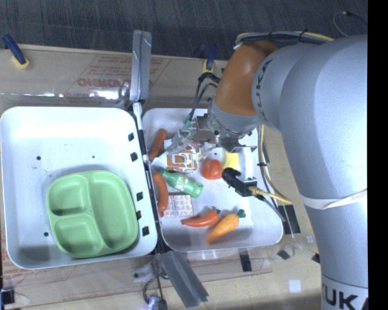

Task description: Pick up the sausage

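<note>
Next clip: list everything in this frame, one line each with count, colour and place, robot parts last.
bins: 2, white, side by side on the bench
divided plate: 1, green, left bin
sausages: 2, brown-orange, right bin along its left wall
bottle: 1, green, lying mid right bin
tomato: 1, red, mid right bin
chilli: 1, red, right bin, front
carrot: 1, orange, right bin, front
printed packets: 2, white and orange, right bin
arm: 1, grey with orange band, over right bin
gripper: 1, dark, above the bin's rear
</note>
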Motion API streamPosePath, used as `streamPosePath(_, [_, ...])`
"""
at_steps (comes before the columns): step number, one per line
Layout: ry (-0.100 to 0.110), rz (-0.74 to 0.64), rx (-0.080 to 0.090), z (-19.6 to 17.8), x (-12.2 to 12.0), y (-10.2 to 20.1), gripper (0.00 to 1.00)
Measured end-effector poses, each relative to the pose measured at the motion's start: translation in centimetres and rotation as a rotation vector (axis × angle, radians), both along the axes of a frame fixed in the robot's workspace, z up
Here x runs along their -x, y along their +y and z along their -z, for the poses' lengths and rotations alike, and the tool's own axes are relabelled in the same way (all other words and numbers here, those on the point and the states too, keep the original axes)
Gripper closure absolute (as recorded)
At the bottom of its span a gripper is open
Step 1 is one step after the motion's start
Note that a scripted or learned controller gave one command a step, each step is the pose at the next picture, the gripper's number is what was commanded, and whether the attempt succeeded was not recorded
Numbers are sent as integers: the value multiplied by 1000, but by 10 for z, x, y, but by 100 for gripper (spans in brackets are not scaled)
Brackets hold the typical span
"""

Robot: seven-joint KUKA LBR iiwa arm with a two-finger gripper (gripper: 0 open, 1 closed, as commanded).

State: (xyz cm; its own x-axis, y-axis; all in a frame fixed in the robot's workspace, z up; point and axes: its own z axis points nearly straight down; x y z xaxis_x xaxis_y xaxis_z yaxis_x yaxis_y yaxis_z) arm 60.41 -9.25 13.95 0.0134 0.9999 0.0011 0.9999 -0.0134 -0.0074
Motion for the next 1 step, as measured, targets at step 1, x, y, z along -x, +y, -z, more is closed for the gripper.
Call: streamPosePath(1, [-24,-127,5,19,-58,-1,0])
